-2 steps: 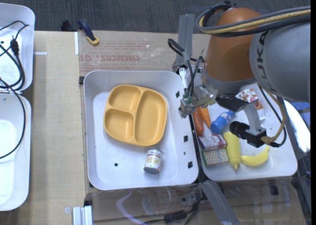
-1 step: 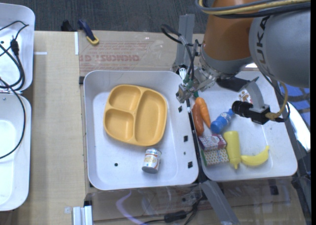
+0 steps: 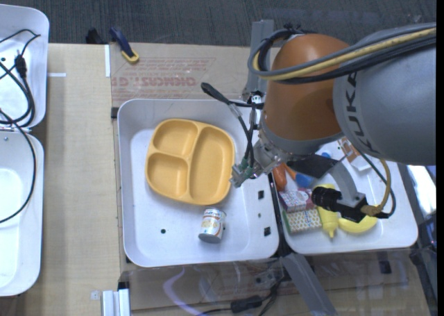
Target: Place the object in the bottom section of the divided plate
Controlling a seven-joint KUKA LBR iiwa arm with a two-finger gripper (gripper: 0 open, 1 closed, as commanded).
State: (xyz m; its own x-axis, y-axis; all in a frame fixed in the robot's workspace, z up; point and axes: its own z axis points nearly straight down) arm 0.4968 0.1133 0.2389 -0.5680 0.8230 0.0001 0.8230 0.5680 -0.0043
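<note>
The yellow divided plate [image 3: 190,160] lies in the left bin [image 3: 142,238], toward its far side, and nothing is on it. It has two small sections on its left and one long section on its right. A small can [image 3: 212,225] with a pale label lies on its side on the bin floor, just in front of the plate. My gripper [image 3: 243,171] hangs low at the plate's right rim, under the orange wrist. Nothing can be made out between its tips.
The right bin [image 3: 395,235] holds a banana [image 3: 350,223], a checkered box [image 3: 302,219], an orange thing [image 3: 279,176] and other small items, partly hidden by the arm. A blue and yellow tool [image 3: 123,45] lies on the cardboard behind the bins.
</note>
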